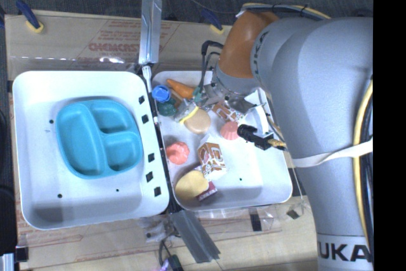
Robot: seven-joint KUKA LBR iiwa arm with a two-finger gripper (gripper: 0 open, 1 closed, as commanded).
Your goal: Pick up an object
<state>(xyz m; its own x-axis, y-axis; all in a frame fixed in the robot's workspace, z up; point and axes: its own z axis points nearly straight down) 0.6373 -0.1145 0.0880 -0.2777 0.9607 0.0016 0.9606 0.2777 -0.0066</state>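
Note:
My gripper (204, 97) hangs low over the far left part of the right bin (269, 184), under the orange wrist band. Right beside it lie an orange carrot (179, 87), a blue cap-like piece (161, 94) and a dark teal object (167, 108). Just in front of it sit a tan round item (198, 121), a printed red and white packet (226, 112) and a small pink piece (229, 131). Nothing is visibly held. The arm hides the bin's far right corner.
Nearer the front of the right bin lie a pink strawberry-like toy (178, 152), a brown snack packet (212, 159) and a yellow rounded item (191, 185). The left bin (38, 200) holds a blue divided tray (99, 137). A metal bar (150, 28) stands behind the divider.

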